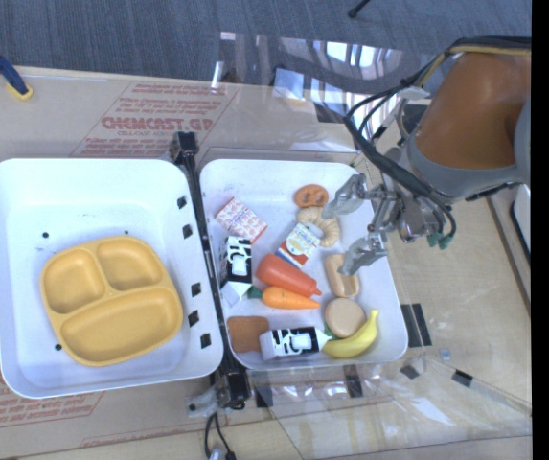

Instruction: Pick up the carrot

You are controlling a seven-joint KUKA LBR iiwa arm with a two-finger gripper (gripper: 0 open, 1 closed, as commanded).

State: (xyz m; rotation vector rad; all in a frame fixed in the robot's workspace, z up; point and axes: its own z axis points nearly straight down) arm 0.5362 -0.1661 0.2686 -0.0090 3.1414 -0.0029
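Note:
Two orange carrots lie in the middle of the right bin [255, 175]: a larger carrot [287, 275] and a smaller carrot [288, 299] just below it. My gripper [354, 226] hangs over the right side of this bin, to the right of the carrots and apart from them. Its fingers [347, 194] are spread open, and nothing sits between them.
Around the carrots lie a yellow banana [354, 338], a round bun [343, 315], a pretzel [309, 196], snack packets [240, 219], a milk carton [293, 342] and a brown patty [247, 331]. The left bin [6, 190] holds a yellow divided plate [111, 300].

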